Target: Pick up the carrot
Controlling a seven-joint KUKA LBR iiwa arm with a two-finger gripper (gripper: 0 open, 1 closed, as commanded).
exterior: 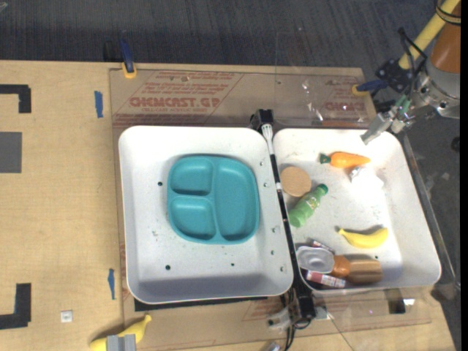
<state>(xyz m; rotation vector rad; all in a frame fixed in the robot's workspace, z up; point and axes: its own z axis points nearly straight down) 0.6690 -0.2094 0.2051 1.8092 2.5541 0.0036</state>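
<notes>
Below and to the left of the claw (382, 127), which is poised over the far corner of the right bin (409, 167), the carrot (345, 159) is seen lying on the bin floor, apart from it. Whether the claw is released or clenched cannot be told at this size. Further from the claw, a green bottle (307, 205) and a round tan disc (295, 181) are found, with a banana (363, 236) nearer the front. A miss is judged likely if the descent is made off-centre: the slim, tapered carrot could be nudged sideways or rolled against the bin wall, and the rim could be struck.
</notes>
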